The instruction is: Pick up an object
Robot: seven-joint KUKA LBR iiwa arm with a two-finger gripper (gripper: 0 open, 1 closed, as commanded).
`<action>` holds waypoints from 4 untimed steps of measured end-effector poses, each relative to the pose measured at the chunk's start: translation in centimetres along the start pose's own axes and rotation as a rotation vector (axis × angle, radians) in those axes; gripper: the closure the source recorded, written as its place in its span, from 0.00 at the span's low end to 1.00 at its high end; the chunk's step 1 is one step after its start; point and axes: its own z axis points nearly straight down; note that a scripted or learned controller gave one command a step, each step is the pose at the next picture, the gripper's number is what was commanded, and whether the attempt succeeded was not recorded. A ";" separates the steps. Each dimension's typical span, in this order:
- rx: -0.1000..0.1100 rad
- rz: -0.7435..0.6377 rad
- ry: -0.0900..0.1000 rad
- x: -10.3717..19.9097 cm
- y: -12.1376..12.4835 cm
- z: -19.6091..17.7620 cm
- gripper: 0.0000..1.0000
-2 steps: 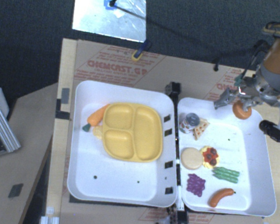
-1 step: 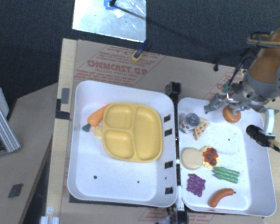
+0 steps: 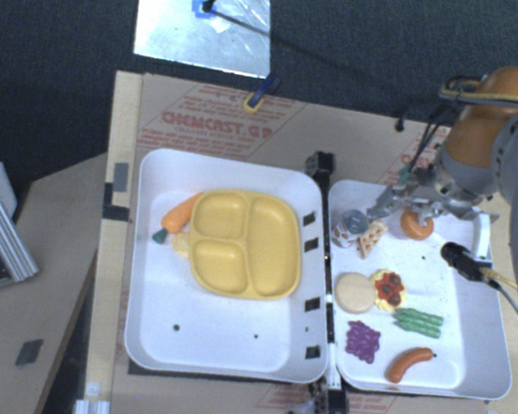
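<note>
The right bin (image 3: 493, 369) is crowded along its middle, with bare floor mostly along its right wall and near edge; the left bin (image 3: 144, 328) has open floor in front of a yellow divided tray (image 3: 240, 243), which has a carrot (image 3: 180, 212) against its left rim. The pincer (image 3: 409, 204) hangs over the right bin's far edge, just beside an orange doughnut (image 3: 417, 224); whether its fingers are apart or together I cannot tell. Nearby lie a cracker (image 3: 370, 239), a round bun (image 3: 356, 293), a small pizza (image 3: 388, 288), green beans (image 3: 418, 320), purple grapes (image 3: 363, 340) and a sausage (image 3: 410, 363), curved, glossy and orange-red, near the front edge.
</note>
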 end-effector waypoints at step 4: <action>-0.027 -0.002 -0.003 -0.9 0.0 -10.3 1.00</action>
